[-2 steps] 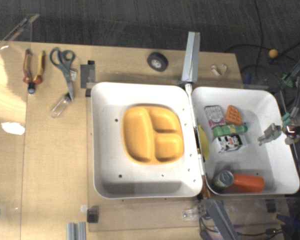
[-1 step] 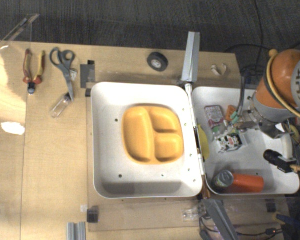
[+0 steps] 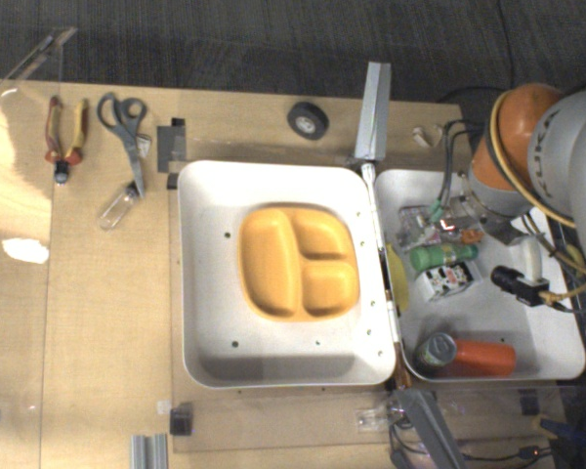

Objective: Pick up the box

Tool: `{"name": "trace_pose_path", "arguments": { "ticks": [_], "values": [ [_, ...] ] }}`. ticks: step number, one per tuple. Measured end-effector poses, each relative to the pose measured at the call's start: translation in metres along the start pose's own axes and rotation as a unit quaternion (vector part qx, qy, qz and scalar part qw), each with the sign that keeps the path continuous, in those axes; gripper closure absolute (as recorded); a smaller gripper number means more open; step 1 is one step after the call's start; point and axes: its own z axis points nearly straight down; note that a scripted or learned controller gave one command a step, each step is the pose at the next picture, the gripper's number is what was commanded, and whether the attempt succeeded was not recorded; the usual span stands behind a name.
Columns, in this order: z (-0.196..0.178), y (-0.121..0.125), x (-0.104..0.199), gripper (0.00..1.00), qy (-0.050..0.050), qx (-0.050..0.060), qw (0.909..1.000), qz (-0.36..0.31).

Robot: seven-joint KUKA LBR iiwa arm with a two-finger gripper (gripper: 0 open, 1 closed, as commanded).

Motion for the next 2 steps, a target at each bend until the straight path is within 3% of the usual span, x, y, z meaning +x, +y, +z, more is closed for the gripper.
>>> {"name": "trace_pose_path", "arguments": {
  "ticks": [1, 2],
  "values": [
    [-0.013, 0.003, 0.000, 1.00, -0.002, -0.004, 1.0000, -0.002],
    [-0.095, 0.058, 0.061, 1.00, 0.002, 0.007, 0.9981, 0.062]
  ]
}}
